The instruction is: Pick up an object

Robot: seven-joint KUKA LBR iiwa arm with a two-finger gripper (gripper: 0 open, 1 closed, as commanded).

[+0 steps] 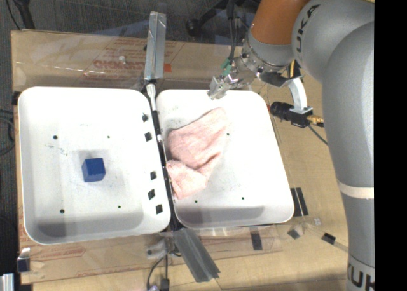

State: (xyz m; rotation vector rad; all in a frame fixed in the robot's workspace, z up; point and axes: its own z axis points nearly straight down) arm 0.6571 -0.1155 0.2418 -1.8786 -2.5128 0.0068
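Step in hand, as judged: approach, nothing lifted yet. The pincer [218, 86] hangs at the far rim of the right bin [270, 175], above the bin edge; whether it is released or clenched cannot be told at this size, and nothing shows between its tips.

Candidate object: a pink cloth [194, 150], crumpled, lying in the right bin against the divider side. Its long axis runs diagonally, from the near-left end by the divider up to a far-right corner that points toward the pincer. That far corner lies near the pincer, apart from it. A blue cube [93, 169] sits in the left bin [38, 131], well apart from the arm.

Next move likely calls for a descent onto the cloth's raised far fold, tips set across the fold rather than along it, since flat fabric gives little to pinch.
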